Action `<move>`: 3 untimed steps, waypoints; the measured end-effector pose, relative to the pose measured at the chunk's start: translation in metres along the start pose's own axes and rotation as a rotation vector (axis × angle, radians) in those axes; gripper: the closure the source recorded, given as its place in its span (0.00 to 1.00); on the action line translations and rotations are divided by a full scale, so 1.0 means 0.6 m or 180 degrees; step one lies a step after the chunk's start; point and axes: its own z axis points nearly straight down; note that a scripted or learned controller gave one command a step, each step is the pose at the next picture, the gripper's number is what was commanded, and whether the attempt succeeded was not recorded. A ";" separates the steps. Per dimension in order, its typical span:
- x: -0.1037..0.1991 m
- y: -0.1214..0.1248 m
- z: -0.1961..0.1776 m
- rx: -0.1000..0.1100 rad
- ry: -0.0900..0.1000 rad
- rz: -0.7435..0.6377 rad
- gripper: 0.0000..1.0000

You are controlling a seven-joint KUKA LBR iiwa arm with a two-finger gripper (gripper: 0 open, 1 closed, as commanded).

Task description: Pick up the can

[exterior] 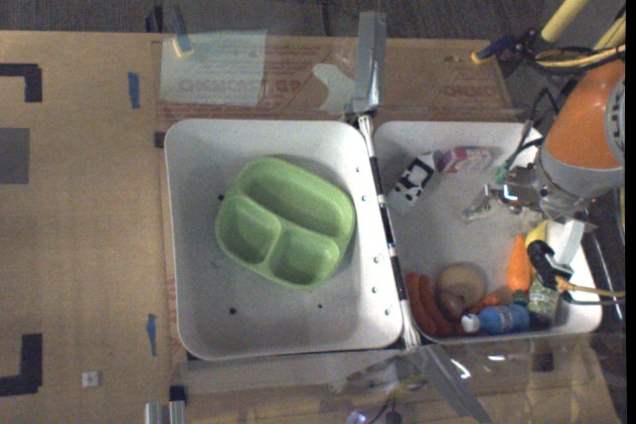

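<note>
Can (pixel 543 298) pick-up, not yet accomplished. The gripper (pixel 494 201) hangs over the bare middle floor of the right bin (pixel 437 136); whether it is released or clenched cannot be told at this resolution, and no object is seen in its grasp. Near it lie a pinkish box (pixel 465 157) and a black-and-white toy (pixel 414 182) toward the far wall. An orange carrot-like piece (pixel 519 263) sits nearer the front. The can, taken here to be the small dark, green-labelled cylinder, stands in the front right corner, apart from the gripper, just beside a blue bottle (pixel 502 320) and near a brown round object (pixel 462 285). Approach, closure and lift all appear outstanding. The left bin (pixel 189 243) holds a green divided tray (pixel 285 221).
</note>
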 end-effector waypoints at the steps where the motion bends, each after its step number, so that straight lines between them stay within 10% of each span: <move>1: -0.012 -0.034 0.000 -0.0002 0.0003 -0.0135 0.00; 2: 0.007 -0.080 -0.001 -0.0005 0.0004 -0.0795 0.00; 3: -0.047 -0.143 -0.002 0.0004 0.0034 0.0484 0.00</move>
